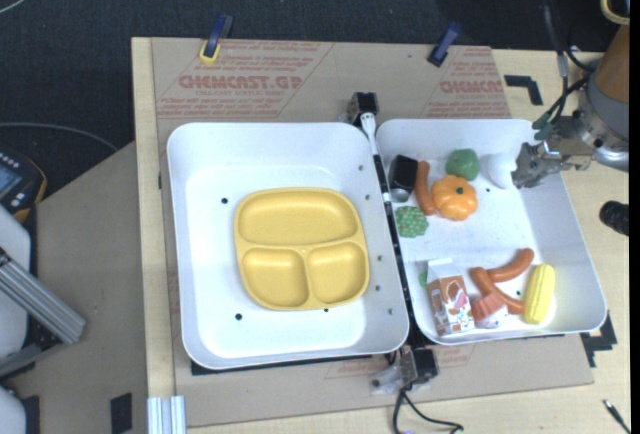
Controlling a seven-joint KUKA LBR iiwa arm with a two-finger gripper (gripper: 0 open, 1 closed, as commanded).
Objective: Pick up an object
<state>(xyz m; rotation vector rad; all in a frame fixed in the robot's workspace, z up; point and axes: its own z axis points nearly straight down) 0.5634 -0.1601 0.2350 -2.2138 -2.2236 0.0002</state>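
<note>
The right bin (pixel 560 222) holds toy foods: an orange pumpkin (pixel 455 199), a green round piece (pixel 462 163), a black block (pixel 403 171), an orange carrot (pixel 424 187), a green broccoli piece (pixel 411 220), a sausage (pixel 503 268), a yellow corn cob (pixel 540 293), a printed box (pixel 450 303) and a white item (pixel 496 167). My gripper (pixel 530 170) hangs over the bin's upper right corner, just right of the white item. Nothing shows between its fingers.
The left bin (pixel 200 252) holds a yellow three-compartment plate (pixel 300 247). Clamps (pixel 212 40) hold the brown board at the back. The arm enters from the right edge above the right bin.
</note>
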